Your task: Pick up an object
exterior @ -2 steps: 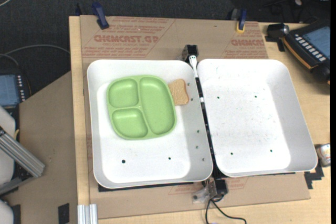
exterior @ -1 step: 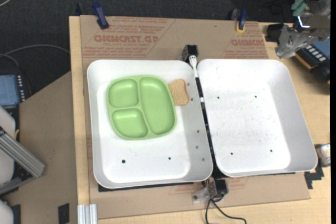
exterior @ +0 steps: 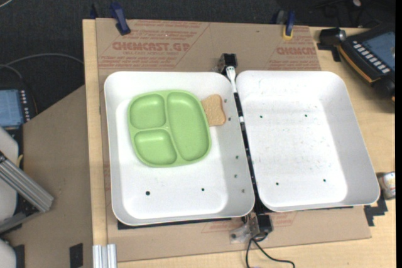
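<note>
A light green divided plate with three compartments lies in the left white bin, toward its upper left. A small tan piece, like a slice of toast, rests beside the plate's upper right rim, touching or slightly overlapping it. The right white bin holds only small dark specks.
Both bins sit on a brown cardboard-covered bench held by blue clamps at the back. A black clip sits at the top of the seam between the bins. Dark equipment stands at the far right.
</note>
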Motion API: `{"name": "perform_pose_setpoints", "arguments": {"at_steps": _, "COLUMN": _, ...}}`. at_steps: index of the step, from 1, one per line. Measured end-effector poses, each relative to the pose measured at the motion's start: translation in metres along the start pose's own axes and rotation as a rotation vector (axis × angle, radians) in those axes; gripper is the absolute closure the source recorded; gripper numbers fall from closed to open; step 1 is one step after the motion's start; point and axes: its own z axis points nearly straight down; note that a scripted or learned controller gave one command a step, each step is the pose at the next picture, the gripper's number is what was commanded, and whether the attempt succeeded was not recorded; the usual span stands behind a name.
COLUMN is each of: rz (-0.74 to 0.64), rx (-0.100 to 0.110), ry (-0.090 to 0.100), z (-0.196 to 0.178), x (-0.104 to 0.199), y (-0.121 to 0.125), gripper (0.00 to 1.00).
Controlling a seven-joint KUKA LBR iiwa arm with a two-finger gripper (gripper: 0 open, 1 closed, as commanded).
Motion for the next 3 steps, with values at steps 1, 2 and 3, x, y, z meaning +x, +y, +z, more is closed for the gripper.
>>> {"name": "perform_pose_setpoints", "arguments": {"at_steps": 1, "rz": -0.009, "rx": 0.017, "ry": 0.01, "z": 0.098, "x": 0.031, "y": -0.03, "gripper": 1.0}}
{"name": "perform_pose_setpoints", "arguments": {"at_steps": 2, "rz": -0.012, "rx": 0.014, "ry": 0.01, "z": 0.149, "x": 0.067, "y": -0.054, "gripper": 1.0}}
{"name": "perform_pose_setpoints", "arguments": {"at_steps": 3, "rz": -0.011, "rx": -0.009, "ry": 0.001, "z": 0.036, "x": 0.046, "y": -0.02, "gripper": 1.0}}
